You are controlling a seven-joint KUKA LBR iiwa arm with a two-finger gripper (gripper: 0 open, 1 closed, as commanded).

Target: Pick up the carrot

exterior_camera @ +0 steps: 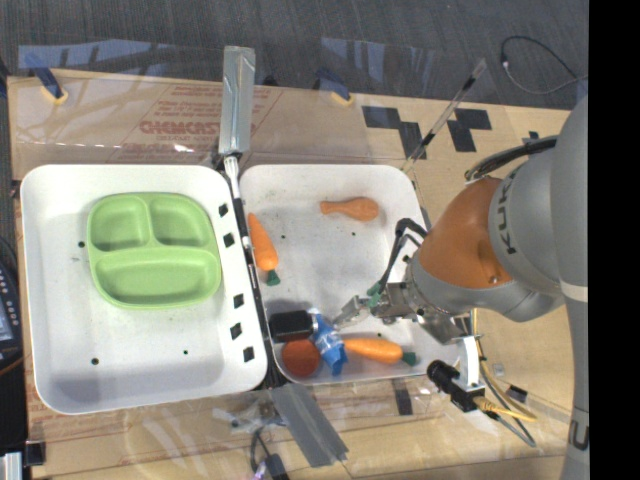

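Observation:
Two orange carrots with green ends lie in the right bin (400,183). One carrot (262,243) rests along the bin's left wall, pointing up and down. The other carrot (373,349) lies flat near the front wall, beside a blue item. My gripper (362,306) hangs low over the bin's front right part, just above and slightly left of that second carrot, apart from it. The orange-banded wrist (465,243) is behind it to the right. Nothing is visibly held.
In the right bin there are also a tan drumstick (350,208) at the back, a black block (290,323), a red-brown ball (300,358) and a blue object (328,348) crowded at the front left. The left bin (50,268) holds a green divided plate (153,248).

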